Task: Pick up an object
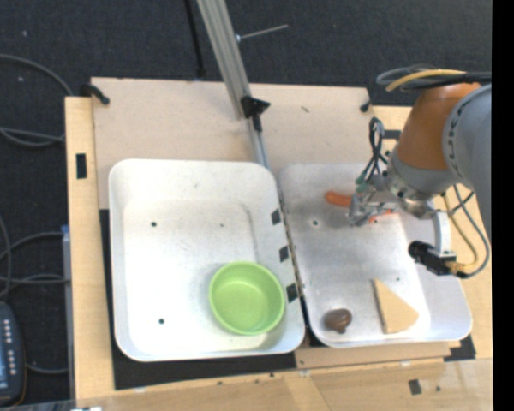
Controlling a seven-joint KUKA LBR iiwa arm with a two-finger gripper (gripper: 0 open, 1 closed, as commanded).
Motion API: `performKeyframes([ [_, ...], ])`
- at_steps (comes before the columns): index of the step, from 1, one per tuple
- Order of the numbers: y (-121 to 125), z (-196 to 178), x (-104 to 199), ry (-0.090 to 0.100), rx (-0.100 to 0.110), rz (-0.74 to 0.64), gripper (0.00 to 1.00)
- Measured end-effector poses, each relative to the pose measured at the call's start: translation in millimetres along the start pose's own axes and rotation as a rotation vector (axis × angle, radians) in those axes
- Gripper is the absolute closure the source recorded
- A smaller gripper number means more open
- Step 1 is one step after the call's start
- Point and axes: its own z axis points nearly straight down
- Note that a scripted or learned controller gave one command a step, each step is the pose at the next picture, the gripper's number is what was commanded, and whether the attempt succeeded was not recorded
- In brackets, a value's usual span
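An orange carrot-like object [338, 199] lies in the upper part of the right bin [343, 259]. My gripper [362, 211] is right at its right end, low over the bin floor, and part of the orange object is hidden behind it. A small brown round object [338, 319] and a tan wedge [393, 308] lie near the right bin's front edge. A green bowl [246, 297] stands in the left bin [180, 229] at its front right corner.
A slanted metal pole [231, 58] rises from behind the bins. Cables hang beside the arm at the right bin's right side. The bench edge runs along the front.
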Motion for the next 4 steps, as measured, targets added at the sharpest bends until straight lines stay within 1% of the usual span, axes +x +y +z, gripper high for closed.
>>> performKeyframes([
  [1,8.4,-62.5,1.2,0.001,-0.003,-0.001,1.00],
  [2,10.1,-117.1,-0.1,0.001,-0.002,-0.002,1.00],
  [3,-4.1,-124.7,42.1,0.003,0.004,-0.005,1.00],
  [4,-26.5,-119.2,99.2,0.003,0.005,-0.005,1.00],
])
